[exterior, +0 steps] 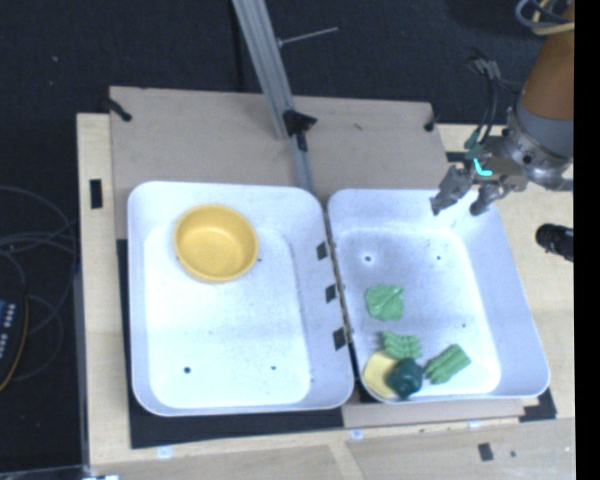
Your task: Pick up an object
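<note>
Gripper (464, 199) was seen poised over the far right corner of the right bin (500, 268), its two fingers spread apart with nothing between them. Several objects were found clustered near that bin's front edge: a pale green piece (385, 301) toward the middle, a smaller green piece (401, 345) below it, a green ridged piece (446, 363) to the right, and a dark teal object (407, 378) resting against a yellow item (378, 372). A yellow bowl (216, 243) was seen in the left bin (230, 368), well apart from the gripper.
</note>
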